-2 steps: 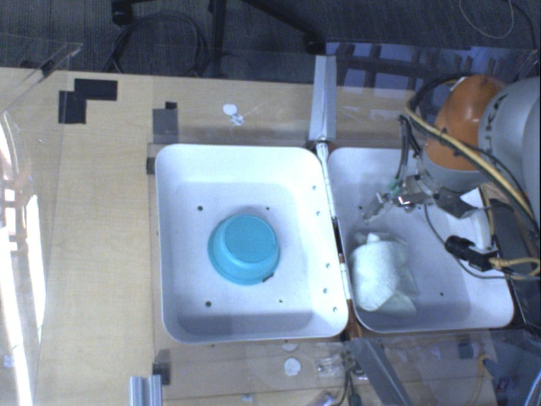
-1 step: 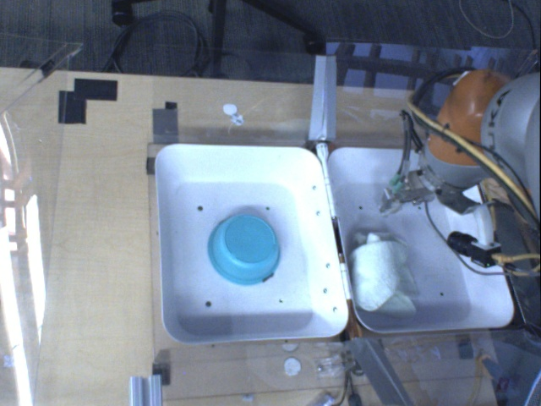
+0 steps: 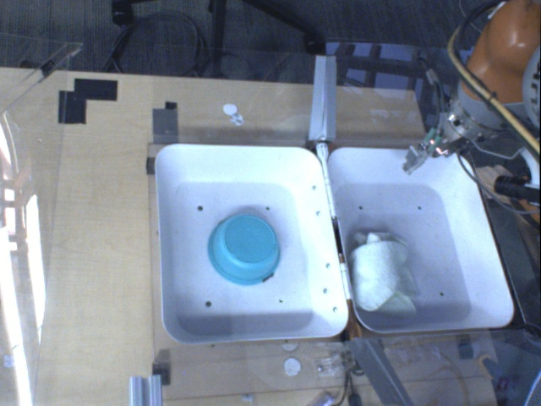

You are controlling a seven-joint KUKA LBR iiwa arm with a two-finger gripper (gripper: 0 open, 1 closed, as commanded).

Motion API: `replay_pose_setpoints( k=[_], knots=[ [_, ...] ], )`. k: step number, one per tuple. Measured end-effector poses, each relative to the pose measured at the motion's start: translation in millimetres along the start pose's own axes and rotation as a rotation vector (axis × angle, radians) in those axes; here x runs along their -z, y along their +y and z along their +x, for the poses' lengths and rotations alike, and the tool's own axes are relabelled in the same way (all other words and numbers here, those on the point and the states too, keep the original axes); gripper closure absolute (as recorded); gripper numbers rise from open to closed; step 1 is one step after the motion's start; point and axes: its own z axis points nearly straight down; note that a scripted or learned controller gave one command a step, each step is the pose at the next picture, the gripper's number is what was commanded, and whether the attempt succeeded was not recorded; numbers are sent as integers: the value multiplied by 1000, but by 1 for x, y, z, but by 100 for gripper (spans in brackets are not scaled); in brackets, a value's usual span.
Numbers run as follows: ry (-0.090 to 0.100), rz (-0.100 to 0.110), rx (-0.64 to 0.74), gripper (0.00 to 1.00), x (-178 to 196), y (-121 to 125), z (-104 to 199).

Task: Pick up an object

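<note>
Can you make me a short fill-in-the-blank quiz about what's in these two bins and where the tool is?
1. The blue bowl lies upside down in the ____ bin.
2. The crumpled white cloth lies in the ____ bin.
3. The colour of the bowl is ____.
4. The tool hangs over the far edge of the ____ bin, touching nothing.

Missing words: left; right; blue; right

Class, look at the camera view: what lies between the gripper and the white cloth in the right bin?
Only bare white bin floor separates the gripper from the white cloth in the right bin.
</note>
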Motion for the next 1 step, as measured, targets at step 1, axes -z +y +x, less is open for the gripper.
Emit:
replay_pose_setpoints(
  k=[1],
  knots=[
    [0, 0, -13, 100, -123, 26, 6]
  ],
)
